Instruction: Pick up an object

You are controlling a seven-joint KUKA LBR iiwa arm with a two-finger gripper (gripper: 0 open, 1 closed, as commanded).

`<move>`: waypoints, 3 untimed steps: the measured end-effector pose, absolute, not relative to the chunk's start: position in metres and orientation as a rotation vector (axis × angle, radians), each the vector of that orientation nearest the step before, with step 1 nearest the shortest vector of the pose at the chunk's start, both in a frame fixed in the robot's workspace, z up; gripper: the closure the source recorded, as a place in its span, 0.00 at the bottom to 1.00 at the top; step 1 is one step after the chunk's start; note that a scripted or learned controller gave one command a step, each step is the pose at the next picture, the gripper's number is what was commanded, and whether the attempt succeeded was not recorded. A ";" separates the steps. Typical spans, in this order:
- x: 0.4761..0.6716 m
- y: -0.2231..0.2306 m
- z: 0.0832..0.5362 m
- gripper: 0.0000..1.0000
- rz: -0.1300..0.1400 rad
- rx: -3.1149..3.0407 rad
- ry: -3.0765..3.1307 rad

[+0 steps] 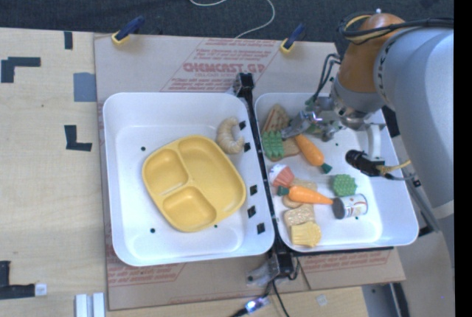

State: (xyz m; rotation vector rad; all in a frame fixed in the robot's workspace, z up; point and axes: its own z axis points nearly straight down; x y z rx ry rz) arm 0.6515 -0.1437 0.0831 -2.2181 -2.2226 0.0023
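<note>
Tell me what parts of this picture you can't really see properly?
- The gripper: blurred and partly under the arm's wrist, so its grip is unclear.
- The right bin: its far right side is covered by the grey arm.
- The brown toy at the back: partly behind the green toy, too small to name.
- The small can's label: too tiny to read.
- The yellow tray shows fully.
</note>
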 end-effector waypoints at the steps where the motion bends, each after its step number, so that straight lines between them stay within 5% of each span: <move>1: 0.653 -0.143 0.097 1.00 -0.002 -2.217 -2.226; 3: 0.665 -0.144 0.188 1.00 -0.004 -2.222 -2.226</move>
